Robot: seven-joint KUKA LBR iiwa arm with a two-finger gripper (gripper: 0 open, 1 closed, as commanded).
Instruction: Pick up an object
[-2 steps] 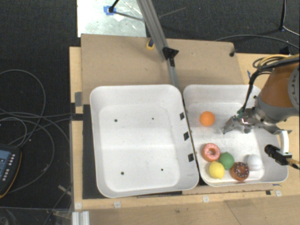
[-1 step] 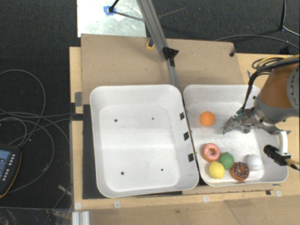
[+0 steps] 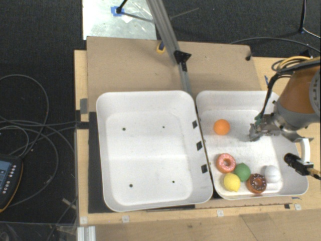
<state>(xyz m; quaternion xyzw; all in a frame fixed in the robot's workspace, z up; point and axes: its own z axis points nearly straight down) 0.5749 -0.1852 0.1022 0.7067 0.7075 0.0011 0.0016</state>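
The right-hand shallow white bin (image 3: 235, 100) holds six small objects. A round orange ball (image 3: 221, 127) lies alone near the middle of this bin, toward its left wall. The other five objects are grouped in the near part of the bin. A pink-frosted ring doughnut (image 3: 225, 162) lies at the left of the group. A round green ball (image 3: 243, 171) touches it on the near-right side. A yellow lemon-shaped object (image 3: 231, 182) lies just near of the doughnut and touches the green ball. A brown chocolate ring doughnut (image 3: 257, 183) lies to the right of the lemon-shaped object, close to the near wall. A white rounded object (image 3: 272, 173) lies just right of the brown doughnut.

The two-finger gripper (image 3: 255, 132) is positioned over the right bin, to the right of the orange ball and apart from it. It is on the far side of the grouped objects and touches none of them. No object is visible between its tips; whether they are apart or together cannot be determined at this size.

The grey arm with the orange band (image 3: 296, 97) enters from the right edge. The left-hand shallow white bin (image 3: 108, 134) sits beside the right bin on the brown bench (image 3: 130, 64). A grey metal pole (image 3: 163, 19) crosses the far side of the bench at a slant.
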